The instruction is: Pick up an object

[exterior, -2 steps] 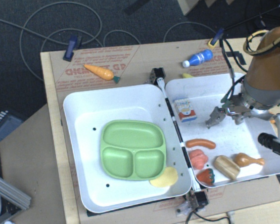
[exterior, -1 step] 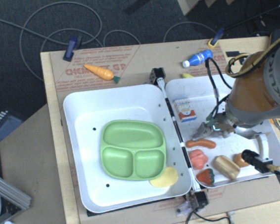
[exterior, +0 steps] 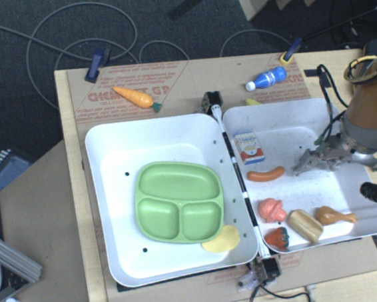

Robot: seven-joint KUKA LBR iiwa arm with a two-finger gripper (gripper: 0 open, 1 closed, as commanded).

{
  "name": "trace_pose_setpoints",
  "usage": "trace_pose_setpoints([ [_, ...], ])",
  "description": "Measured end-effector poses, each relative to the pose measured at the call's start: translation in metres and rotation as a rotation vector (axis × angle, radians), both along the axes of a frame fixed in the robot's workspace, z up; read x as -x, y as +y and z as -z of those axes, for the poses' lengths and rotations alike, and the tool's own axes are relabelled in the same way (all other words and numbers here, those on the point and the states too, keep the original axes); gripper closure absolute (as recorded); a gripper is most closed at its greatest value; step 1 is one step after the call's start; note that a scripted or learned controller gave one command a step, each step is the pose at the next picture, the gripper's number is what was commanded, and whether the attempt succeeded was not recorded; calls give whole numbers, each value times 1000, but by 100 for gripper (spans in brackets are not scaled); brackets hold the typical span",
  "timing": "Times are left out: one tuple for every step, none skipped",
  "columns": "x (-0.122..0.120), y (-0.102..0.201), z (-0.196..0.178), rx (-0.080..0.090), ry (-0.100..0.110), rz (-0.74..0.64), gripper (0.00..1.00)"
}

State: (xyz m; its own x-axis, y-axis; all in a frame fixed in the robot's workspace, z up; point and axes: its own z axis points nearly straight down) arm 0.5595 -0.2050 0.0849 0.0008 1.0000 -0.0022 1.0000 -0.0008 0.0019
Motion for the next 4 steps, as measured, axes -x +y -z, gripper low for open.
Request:
trace_pose_setpoints([
  [-2,57,-37,-2,-1,-2,0],
  [-6,105,-4,-1,-5,-1,0],
  [-87,103,0,-2,0,-2,0],
  [-88,103,-10,0,-2,-2,100],
])
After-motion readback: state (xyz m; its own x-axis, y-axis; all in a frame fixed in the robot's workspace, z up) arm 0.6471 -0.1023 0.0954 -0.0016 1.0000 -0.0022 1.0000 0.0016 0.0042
